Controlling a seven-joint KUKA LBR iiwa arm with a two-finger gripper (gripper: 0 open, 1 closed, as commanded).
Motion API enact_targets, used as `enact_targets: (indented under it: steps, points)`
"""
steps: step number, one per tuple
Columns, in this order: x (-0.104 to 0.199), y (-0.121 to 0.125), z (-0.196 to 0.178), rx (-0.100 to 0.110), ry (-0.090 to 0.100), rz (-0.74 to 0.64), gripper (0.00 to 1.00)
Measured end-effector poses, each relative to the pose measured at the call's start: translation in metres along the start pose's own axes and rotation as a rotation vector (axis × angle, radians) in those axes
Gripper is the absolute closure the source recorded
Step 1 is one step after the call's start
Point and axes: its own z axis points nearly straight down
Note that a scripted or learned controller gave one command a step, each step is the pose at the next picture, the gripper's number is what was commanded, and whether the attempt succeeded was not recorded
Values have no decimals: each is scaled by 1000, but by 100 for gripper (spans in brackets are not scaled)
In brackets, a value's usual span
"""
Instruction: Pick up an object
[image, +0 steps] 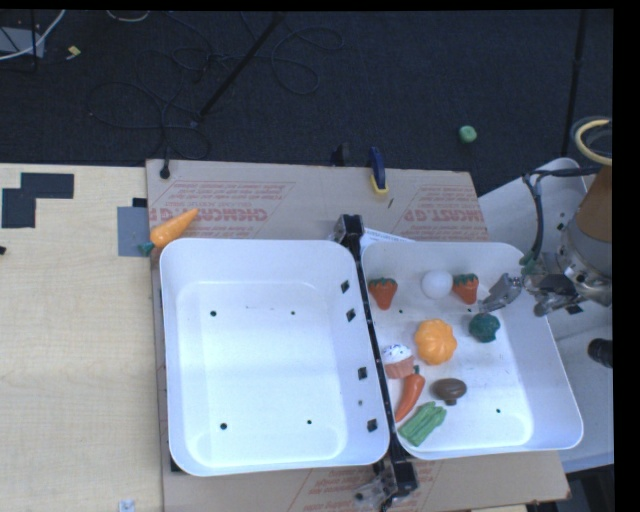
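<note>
Camera view: 2 white bins sit side by side on the bench. The left bin (190, 300) holds nothing visible. The right bin (545, 400) contains an orange pumpkin (435, 341) near its middle, a white ball (436, 284) and 2 strawberries (383, 291) toward the far side, a dark green object (484, 327) to the right, and a red chili (409, 396), a green vegetable (422, 423) and a brown piece (449, 390) on the near side. A carrot (172, 228) lies outside, beyond the left bin's far-left corner. The gripper (503, 293) reaches over the right bin's right rim, just beside the dark green object; its fingers stand slightly apart with nothing between them.
</note>
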Motion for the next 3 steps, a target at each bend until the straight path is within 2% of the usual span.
enact_targets:
  steps: [1, 2, 3]
  points:
    - [86, -13, 83, 11, 7, -6, 0]
    - [114, -4, 119, 5, 2, -3, 0]
    - [111, -4, 107, 5, 1, 3, 100]
